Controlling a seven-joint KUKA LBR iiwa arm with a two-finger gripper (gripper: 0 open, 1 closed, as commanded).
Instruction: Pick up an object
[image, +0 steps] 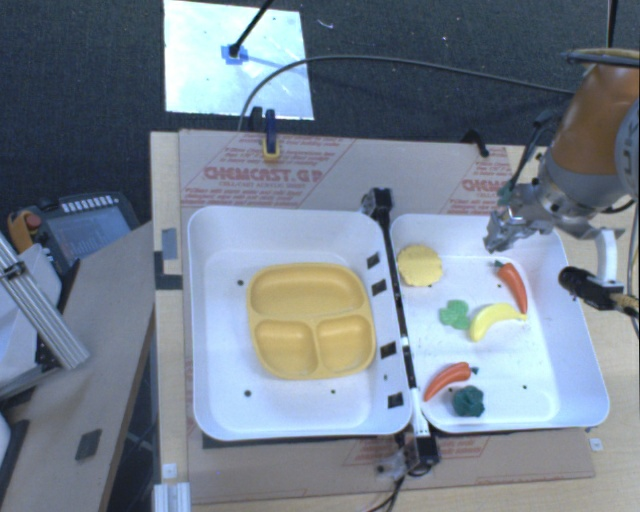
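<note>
The hand (499, 236) hovers over the right bin (570, 345), just above the upright carrot (513, 286). Whether it is spread or pressed together cannot be told. A banana (494, 320) lies just below that carrot.

Red "CHEMCAST GP" print on brown sheet (300, 160) under bins — repeated, partly cut off, at right.
</note>
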